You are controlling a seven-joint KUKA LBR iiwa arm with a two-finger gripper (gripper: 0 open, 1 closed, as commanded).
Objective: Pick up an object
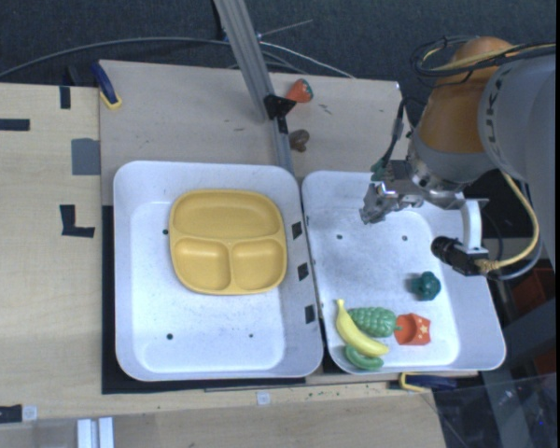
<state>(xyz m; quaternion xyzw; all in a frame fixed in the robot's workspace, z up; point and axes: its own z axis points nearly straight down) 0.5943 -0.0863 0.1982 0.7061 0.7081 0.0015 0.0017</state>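
In the right bin (pixel 355 250) lie a yellow banana (pixel 355 329), a bumpy green fruit (pixel 374 320), a red pepper-like piece (pixel 413 329) and a dark green round piece (pixel 426 286), all toward the near side. A small green piece (pixel 363 359) lies under the banana's near end. My gripper (pixel 378 204) hangs over the far part of the right bin, well apart from these objects, and I see nothing between its fingers.
The left bin (pixel 140 334) holds a yellow divided plate (pixel 229 241). A grey metal pole (pixel 247 40) rises behind the bins, with a small orange object (pixel 301 90) and a brown one (pixel 300 140) on the bench next to it.
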